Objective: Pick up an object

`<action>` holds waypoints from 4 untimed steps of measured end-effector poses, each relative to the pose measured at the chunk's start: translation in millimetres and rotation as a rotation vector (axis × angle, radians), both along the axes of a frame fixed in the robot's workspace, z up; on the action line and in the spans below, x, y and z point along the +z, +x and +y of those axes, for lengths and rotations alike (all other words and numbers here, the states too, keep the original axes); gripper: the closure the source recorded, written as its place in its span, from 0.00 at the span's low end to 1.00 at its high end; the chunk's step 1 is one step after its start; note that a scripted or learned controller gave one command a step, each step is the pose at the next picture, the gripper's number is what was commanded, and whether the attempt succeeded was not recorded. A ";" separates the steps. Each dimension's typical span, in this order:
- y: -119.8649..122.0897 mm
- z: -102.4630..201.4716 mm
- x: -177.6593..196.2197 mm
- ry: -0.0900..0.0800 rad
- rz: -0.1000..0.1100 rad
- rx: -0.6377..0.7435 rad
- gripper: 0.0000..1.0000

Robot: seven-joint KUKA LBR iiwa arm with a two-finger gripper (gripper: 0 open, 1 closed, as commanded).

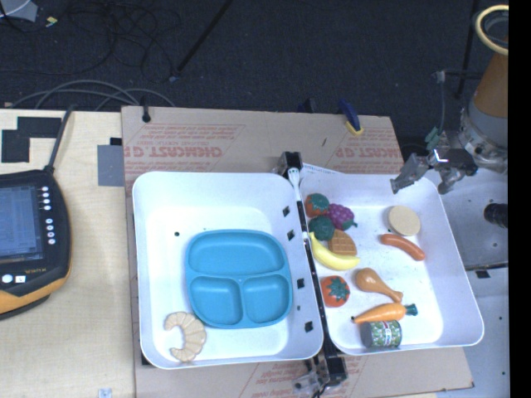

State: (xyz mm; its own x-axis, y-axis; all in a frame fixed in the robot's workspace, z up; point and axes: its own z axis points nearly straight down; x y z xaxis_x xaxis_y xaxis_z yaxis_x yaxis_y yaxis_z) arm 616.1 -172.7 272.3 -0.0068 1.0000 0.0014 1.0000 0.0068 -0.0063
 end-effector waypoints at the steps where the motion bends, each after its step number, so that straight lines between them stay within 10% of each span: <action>1: -37.6 107.0 131.7 0.000 -0.013 0.009 0.00; 2: -82.8 166.0 142.4 0.000 0.000 0.006 0.00; 3: -80.1 165.8 148.6 -0.004 0.008 0.008 1.00; 4: -140.7 163.1 193.7 -0.002 -0.005 -0.001 1.00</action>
